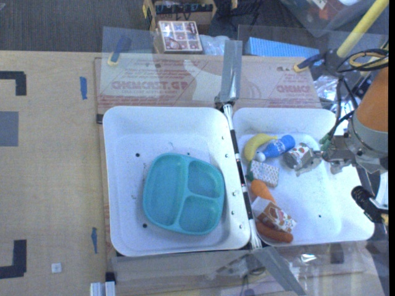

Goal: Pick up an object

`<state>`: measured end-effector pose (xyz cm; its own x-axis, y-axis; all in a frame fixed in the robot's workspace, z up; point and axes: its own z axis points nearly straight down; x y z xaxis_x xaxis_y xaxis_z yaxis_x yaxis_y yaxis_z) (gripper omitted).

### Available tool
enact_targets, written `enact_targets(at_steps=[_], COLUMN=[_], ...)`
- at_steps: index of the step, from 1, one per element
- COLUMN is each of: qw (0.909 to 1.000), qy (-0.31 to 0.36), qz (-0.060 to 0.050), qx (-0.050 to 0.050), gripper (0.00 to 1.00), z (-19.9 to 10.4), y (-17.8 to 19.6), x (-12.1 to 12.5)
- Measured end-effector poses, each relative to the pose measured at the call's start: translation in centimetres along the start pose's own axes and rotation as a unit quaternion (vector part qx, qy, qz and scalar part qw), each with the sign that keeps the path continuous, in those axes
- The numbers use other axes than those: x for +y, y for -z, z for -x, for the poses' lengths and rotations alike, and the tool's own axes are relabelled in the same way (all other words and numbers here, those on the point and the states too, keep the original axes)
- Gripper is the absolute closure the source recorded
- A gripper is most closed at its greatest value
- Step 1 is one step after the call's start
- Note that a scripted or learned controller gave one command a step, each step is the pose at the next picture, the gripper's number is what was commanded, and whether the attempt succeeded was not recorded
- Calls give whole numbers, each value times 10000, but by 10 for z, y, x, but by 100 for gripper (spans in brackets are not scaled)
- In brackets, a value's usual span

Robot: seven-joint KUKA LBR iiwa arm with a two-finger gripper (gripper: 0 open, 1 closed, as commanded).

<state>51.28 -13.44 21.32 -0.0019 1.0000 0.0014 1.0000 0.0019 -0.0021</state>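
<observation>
Where the arm (370, 125) enters at the frame's edge, most of its body is cut off, and only the orange band and the grey wrist remain in view. The gripper (313, 158) is small and partly blurred against the white floor of the right bin (327, 202); its fingers reach toward the divider between the two bins. A small can (298, 156), grey with a red and white label, lies on its side at the fingertips. Whether the fingers clamp the can or merely touch it cannot be told, and their opening cannot be read.

Closer to the divider than the can lie a yellow banana (255, 144) and a blue bottle (277, 147) with a white cap, touching each other. Below them, along the divider, sit a speckled sponge (265, 173), an orange carrot (263, 190) and a printed packet (276, 217) resting on a red item that is mostly hidden. Across the divider, the left bin (123, 134) holds a teal compartment plate (183, 193).
</observation>
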Motion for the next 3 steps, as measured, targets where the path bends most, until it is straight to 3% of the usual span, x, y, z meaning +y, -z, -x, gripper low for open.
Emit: enact_targets(at_steps=[1, 2, 3], qw=[9986, 9926, 9929], qy=[523, 1210, 1191], qz=[20, 33, 57], qx=[-15, -20, -30], gripper=[0, 0, 100], z=[26, 27, 29], y=[-21, -115, -104], x=[88, 89, 89])
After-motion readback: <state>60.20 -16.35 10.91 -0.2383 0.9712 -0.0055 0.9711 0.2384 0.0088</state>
